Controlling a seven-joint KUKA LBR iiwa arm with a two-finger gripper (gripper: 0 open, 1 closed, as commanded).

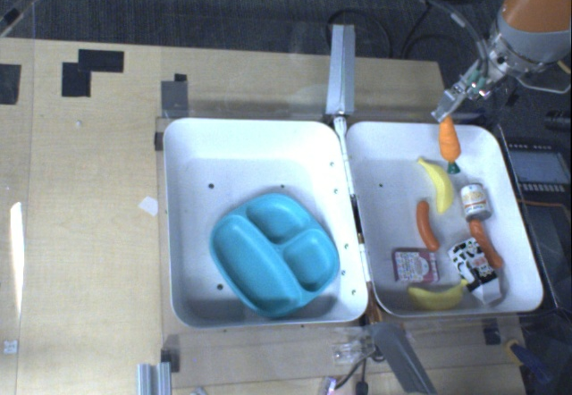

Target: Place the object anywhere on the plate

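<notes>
The arm comes in from the upper right, its orange band high in the corner, and the gripper (446, 111) hangs over the far edge of the right bin (386, 145). A small toy carrot (449, 141) hangs upright directly below the fingertips, its top meeting them and its green end pointing down above the bin floor; it appears to be pinched between the fingers, though the tips are small and slightly blurred here, so how tightly they close is hard to judge. Just below and left of the carrot lies a yellow banana (438, 184), curved along the bin floor. To its right stands a small can (475, 201), and below that an orange sausage-shaped piece (485, 244) lies at a slant. Another orange sausage (427, 225) lies nearer the bin's middle, above a reddish-brown packet (414, 265). A black-and-white carton (472, 264) sits near the near right corner, with a second banana (437, 296) along the near wall. The left bin (197, 152) holds a blue divided plate (273, 252) with three compartments, lying towards the near side, well apart from the carrot.
</notes>
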